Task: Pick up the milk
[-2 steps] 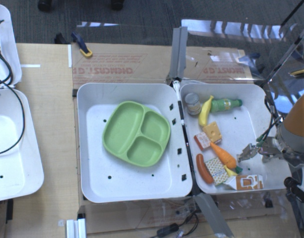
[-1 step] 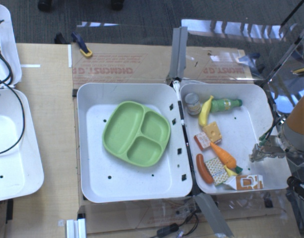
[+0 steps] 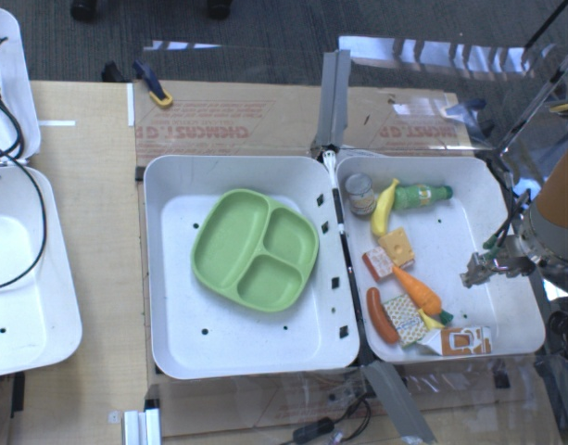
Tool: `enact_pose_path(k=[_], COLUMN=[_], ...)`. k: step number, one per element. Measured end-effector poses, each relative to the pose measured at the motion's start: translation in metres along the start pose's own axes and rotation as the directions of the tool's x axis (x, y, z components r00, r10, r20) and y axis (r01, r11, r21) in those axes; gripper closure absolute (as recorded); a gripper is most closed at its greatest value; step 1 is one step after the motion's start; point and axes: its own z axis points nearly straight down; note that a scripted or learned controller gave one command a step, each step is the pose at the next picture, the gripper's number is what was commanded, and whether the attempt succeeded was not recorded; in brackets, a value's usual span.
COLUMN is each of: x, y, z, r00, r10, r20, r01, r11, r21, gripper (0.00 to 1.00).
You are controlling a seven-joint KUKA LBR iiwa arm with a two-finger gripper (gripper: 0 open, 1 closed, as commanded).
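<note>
— Where the arm enters at the right, can you read the end effector [image 3: 476, 274]?

— Barely; small and blurred over the right bin [image 3: 469, 225], grip state unclear. The milk [image 3: 461, 341] lies flat in the near corner, partly behind the carrot [image 3: 417, 291].

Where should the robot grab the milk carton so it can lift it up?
The milk carton lies flat on its side against the near wall of the right bin, beside a corn cob. Probably best to come straight down from above and pinch across its narrow width, near the middle, since its long flat sides face up and the wall blocks a side approach.
</note>
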Motion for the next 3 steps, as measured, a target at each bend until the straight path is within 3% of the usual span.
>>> enact_pose_path(k=[1,2,3], x=[-0.027,-0.027,-0.024], y=[-0.002,-0.002,-0.003], z=[-0.057,-0.057,0.035], r00=[0.991,0.991,0.989], r10=[0.133,0.133,0.149], r20=[0.001,0.001,-0.001], r01=[-0.133,-0.133,-0.149], r11=[0.991,0.991,0.989], r21=[0.0,0.0,0.003], gripper=[1.0,0.0,0.0])
